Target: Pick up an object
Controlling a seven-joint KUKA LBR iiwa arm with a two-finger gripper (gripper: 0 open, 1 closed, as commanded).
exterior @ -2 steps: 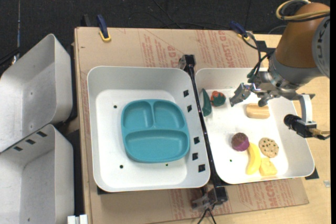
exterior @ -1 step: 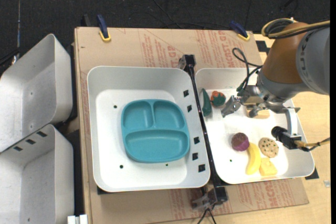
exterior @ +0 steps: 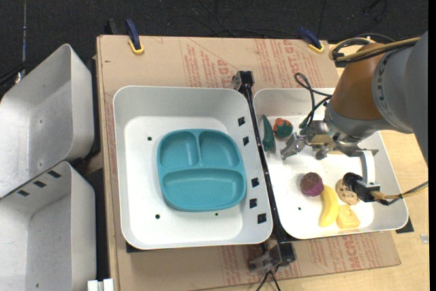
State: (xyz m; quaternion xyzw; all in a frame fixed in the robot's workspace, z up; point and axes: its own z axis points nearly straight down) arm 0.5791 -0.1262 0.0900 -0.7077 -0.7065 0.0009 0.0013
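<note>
My gripper [exterior: 304, 148] hangs low over the right bin [exterior: 392, 167], near its middle, with the grey arm and its orange band [exterior: 357, 88] reaching in from the right. Its two silver fingers [exterior: 291, 147] stand apart, open, and I see only white bin floor between them. An orange and green ball [exterior: 282, 126] lies just up and left of the gripper. A dark green piece [exterior: 268, 137] rests against the bin's left wall. Below the gripper lies a purple ball [exterior: 312, 184].
A yellow banana [exterior: 329, 206], a yellow block [exterior: 348, 217] and a brown speckled cookie [exterior: 348, 195] cluster at the right bin's front. The left bin [exterior: 133, 146] holds a teal divided plate [exterior: 201, 169]. A black divider [exterior: 257, 146] runs between the bins.
</note>
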